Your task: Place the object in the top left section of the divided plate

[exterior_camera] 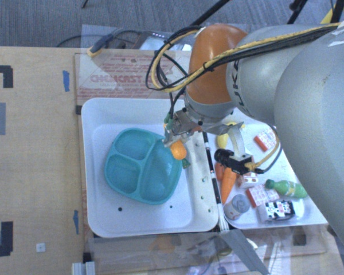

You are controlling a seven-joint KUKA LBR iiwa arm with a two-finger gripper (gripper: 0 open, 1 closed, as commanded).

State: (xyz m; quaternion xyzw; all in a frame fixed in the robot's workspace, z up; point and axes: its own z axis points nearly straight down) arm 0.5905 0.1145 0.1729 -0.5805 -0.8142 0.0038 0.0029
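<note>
Camera view, going left to right with the divided plate as my anchor. The teal divided plate (142,173) sits in the left white bin (97,211), tilted a bit so its sections run diagonally, and all three sections look bare. Right at the plate's upper right rim there's the gripper (175,135), coming down from the grey arm (286,85) with its fat orange band (215,62). A small orange object (178,150) with a bit of green on it hangs just under the gripper, right over the plate's edge. Looks like it's pinched between the fingers, so I'd call the gripper clamped on it, though the view is pretty tight there. It's above the rim, not down in any section.

Further right of the plate, past the divider between the bins, the right white bin (309,213) is cluttered: a carrot (227,181) just beside the divider, a yellow piece (223,138) above it, a small can (236,206) below it, then a red-and-white packet (265,140), a green bottle (284,188) lying down, and a little black-and-white box (278,209) farthest from the plate.
</note>
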